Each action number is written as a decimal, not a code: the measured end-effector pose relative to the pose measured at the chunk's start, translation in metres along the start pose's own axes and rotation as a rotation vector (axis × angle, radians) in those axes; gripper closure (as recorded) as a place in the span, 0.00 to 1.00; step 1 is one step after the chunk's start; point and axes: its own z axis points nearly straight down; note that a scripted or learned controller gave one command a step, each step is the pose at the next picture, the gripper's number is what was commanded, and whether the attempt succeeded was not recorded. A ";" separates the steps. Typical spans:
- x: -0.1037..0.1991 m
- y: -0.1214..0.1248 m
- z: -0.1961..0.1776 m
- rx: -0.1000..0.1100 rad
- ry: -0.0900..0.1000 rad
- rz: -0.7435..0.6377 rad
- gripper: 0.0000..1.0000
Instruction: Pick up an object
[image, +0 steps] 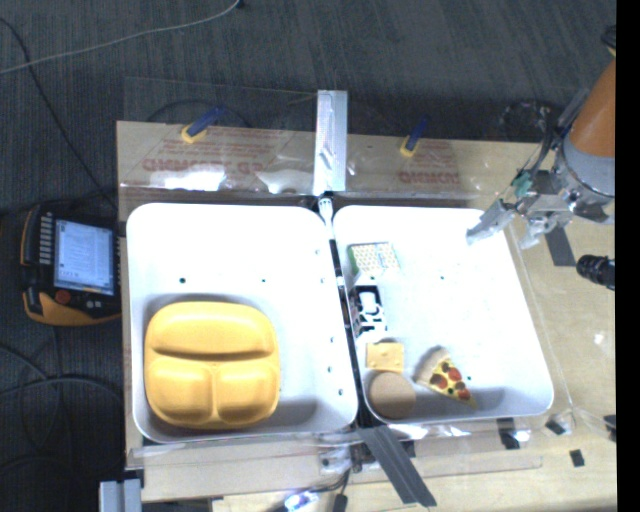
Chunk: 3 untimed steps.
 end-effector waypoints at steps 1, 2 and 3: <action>0.018 -0.044 0.153 -0.005 0.000 -0.131 0.00; 0.018 -0.043 0.147 -0.003 0.003 -0.134 1.00; 0.082 -0.054 0.154 -0.027 -0.007 0.162 1.00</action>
